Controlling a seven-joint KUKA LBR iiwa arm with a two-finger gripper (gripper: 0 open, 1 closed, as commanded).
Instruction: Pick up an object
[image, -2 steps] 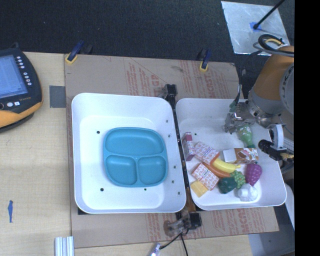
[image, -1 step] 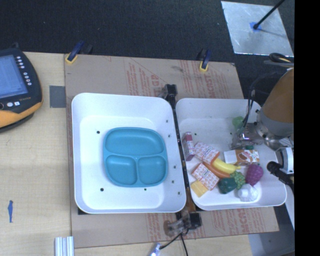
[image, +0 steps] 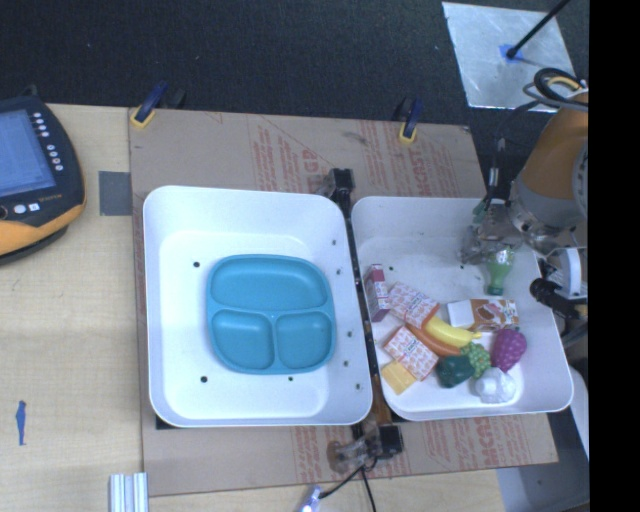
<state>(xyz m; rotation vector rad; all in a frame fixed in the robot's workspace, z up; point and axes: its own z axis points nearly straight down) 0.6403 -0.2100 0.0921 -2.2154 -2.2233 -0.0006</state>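
Note:
The right bin (image: 420, 225) holds a heap of toy food at its near side: a yellow banana (image: 450, 333), purple grapes (image: 508, 347), a dark green vegetable (image: 455, 371), a white lump (image: 496, 386), several printed packets (image: 410, 300) and a small red can (image: 376, 290). My gripper (image: 487, 243) hangs over the bin's far right part, under the grey and orange arm (image: 555, 165). A small pale green object (image: 498, 270) lies right below its tip. Whether they touch is unclear.
The left bin (image: 175, 215) holds a blue divided plate (image: 270, 310). A teach pendant (image: 25, 170) lies on the bench at the far left. Blue clamps (image: 150, 103) (image: 407, 113) pin the cardboard sheet at the back. Cables run along the right edge.

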